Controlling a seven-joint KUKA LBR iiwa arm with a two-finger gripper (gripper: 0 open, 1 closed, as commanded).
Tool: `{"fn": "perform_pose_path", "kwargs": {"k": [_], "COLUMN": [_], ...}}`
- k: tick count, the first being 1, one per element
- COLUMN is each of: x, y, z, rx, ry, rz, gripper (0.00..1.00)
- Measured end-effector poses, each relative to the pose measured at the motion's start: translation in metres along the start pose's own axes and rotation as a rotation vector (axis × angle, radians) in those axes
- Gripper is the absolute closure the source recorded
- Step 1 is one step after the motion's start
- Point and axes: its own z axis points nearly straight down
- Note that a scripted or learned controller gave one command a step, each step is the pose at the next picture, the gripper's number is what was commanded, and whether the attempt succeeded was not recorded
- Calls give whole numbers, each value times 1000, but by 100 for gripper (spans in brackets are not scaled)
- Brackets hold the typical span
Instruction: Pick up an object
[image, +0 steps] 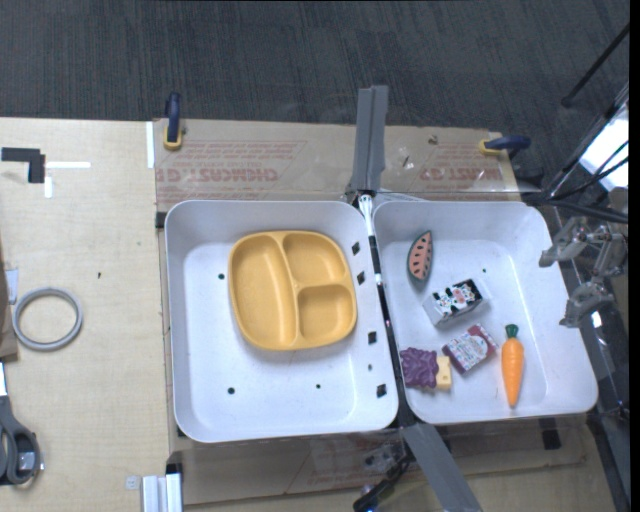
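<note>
Crowding risk in right bin (535, 235); carrot (512, 366) lies apart near bin's front wall, likeliest pick; red packet (469, 349) just left of carrot, purple toy (422, 367) further left, printed box (455, 300) up-left; close neighbours may get nudged or grabbed together; rounded carrot may roll.

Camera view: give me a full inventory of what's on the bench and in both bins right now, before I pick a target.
White bins: two, white, side by side on the bench.
Divided plate: one, yellow, three compartments, in the left bin.
Watermelon slice: one, red with green rind, right bin, upper left.
Small box: one, grey with black and white print, right bin, centre.
Packet: one, red and white, right bin, below the box.
Purple toy: one, purple, right bin, lower left, beside a small yellow piece.
Carrot: one, orange with green top, right bin, lower right.
Tape roll: one, grey, bench at left.
Scissors: one pair, grey, bench's lower left edge.
Clamps: two, blue and yellow, far edge.
</note>
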Motion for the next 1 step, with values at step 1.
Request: {"fn": "perform_pose_path", "kwargs": {"k": [1], "x": [-55], "y": [-1], "z": [73], "rx": [1], "ry": [0], "rz": [364], "gripper": [0]}}
